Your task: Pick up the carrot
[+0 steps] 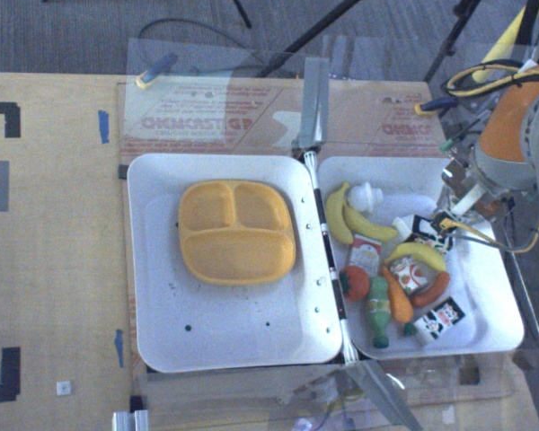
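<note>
In the right bin (499, 326), the carrot (398, 300) lies packed among clutter: green bottle (378, 317) just left, tomato (357, 282) upper-left, sausage (431, 289) to its right, a packet (408, 274) at its upper end. Its long axis runs from upper-left to lower-right. My claw (451, 206) hangs near the bin's far right side; I cannot tell its state.

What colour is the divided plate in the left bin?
Yellow-orange: the divided plate, seen clearly in the camera view.

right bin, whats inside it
The right bin holds a pile: two bananas, a carrot, a green bottle, a tomato, a sausage and small cartons. Whatever lies beneath the pile is covered.
</note>
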Controlling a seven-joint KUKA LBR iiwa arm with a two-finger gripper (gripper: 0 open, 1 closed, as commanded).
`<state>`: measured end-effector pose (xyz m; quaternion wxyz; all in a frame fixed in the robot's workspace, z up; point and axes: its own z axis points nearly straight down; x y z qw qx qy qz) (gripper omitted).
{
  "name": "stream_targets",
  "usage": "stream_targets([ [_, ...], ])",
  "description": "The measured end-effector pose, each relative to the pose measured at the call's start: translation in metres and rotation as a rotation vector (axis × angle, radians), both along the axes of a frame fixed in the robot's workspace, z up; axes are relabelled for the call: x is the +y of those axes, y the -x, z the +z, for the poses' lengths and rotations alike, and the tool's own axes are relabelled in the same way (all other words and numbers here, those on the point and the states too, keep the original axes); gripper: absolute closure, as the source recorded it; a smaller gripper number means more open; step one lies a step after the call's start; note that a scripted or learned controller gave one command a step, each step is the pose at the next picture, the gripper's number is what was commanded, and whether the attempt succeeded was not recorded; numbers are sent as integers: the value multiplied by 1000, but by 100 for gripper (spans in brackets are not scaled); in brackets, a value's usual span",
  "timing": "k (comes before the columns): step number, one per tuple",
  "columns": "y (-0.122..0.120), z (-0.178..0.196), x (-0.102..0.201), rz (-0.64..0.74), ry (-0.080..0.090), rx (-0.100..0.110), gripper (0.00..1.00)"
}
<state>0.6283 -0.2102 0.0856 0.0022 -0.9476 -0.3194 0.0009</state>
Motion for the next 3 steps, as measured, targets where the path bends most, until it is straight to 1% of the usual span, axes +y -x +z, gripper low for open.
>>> stream_targets([
  [1, -6, 2, 12, 12, -12, -10, 0],
  [2, 44, 98, 18, -192, 3, -3, 0],
  [3, 79, 53, 71, -385, 1, 4, 0],
])
